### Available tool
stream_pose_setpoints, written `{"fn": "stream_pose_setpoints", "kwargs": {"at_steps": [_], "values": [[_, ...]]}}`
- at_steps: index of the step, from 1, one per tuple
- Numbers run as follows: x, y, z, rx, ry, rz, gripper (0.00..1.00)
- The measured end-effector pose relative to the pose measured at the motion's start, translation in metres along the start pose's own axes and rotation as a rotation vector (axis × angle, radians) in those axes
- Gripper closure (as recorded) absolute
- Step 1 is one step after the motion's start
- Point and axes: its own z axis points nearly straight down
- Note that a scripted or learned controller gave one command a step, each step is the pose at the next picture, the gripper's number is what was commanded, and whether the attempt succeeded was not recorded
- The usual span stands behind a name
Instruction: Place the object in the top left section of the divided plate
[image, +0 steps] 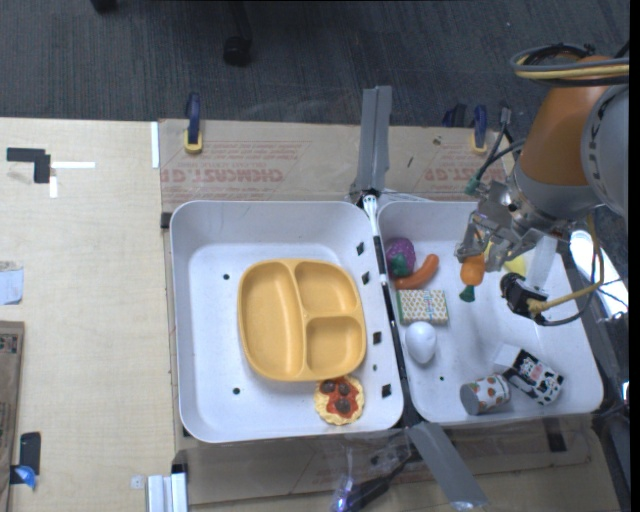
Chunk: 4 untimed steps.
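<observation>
A yellow divided plate (300, 318) lies in the middle of the left bin (200, 300), with one long section on its left and two smaller ones on its right. Over the upper part of the right bin (580, 350) my gripper (478, 252) points down, shut on a small orange toy carrot (472, 271). The carrot's green tip (466, 293) hangs below the fingers, above the bin floor. Gripper and carrot are well to the right of the plate, past the wall between the two bins.
A small pizza toy (339, 399) lies in the left bin against the plate's lower edge. The right bin holds a purple vegetable (401, 250), an orange sausage (420, 270), a patterned block (424, 305), a white egg (421, 342), a can (486, 392) and a cow-patterned toy (536, 378).
</observation>
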Motion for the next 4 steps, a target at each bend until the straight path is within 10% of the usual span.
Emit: {"fn": "stream_pose_setpoints", "kwargs": {"at_steps": [3,4], "values": [[0.159,-0.051,0.021,0.001,0.000,0.075,1.00],[0.158,-0.051,0.021,0.000,-0.001,0.075,0.00]]}}
